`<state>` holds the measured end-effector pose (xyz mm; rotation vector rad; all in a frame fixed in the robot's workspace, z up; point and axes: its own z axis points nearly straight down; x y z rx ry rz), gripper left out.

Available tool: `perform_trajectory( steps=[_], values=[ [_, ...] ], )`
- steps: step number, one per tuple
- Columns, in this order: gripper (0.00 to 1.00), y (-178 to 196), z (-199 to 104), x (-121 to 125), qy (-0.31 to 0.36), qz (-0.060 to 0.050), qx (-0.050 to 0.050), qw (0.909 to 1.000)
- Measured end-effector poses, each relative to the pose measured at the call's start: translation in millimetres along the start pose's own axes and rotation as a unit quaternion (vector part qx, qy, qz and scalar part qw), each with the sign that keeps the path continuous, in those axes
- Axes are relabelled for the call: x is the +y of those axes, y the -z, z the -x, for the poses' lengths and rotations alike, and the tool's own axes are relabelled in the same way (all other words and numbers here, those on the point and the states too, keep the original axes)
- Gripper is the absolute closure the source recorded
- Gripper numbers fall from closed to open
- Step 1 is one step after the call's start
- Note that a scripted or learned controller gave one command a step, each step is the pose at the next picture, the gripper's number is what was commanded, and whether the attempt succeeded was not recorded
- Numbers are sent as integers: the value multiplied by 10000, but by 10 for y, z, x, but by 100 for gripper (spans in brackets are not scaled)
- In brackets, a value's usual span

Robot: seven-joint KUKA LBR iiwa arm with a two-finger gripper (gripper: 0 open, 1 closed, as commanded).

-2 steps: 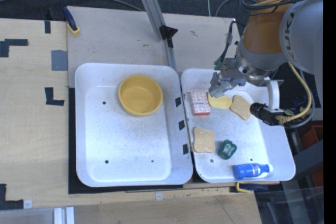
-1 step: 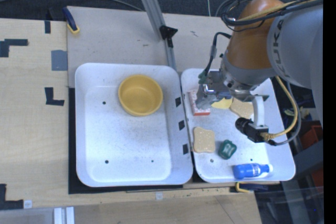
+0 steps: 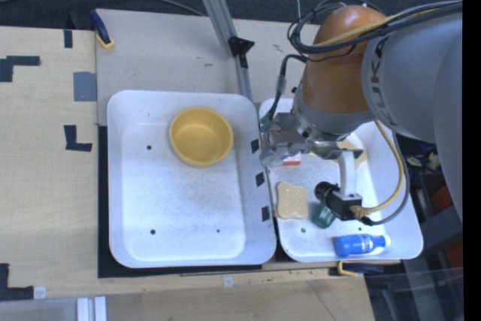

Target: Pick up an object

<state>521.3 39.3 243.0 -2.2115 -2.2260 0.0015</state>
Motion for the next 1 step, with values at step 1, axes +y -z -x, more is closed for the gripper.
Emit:
perform_trajectory(
  steps=[1],
  values=[
    [100,-185,-425,-281,-7,-15,-8,10000]
  ],
)
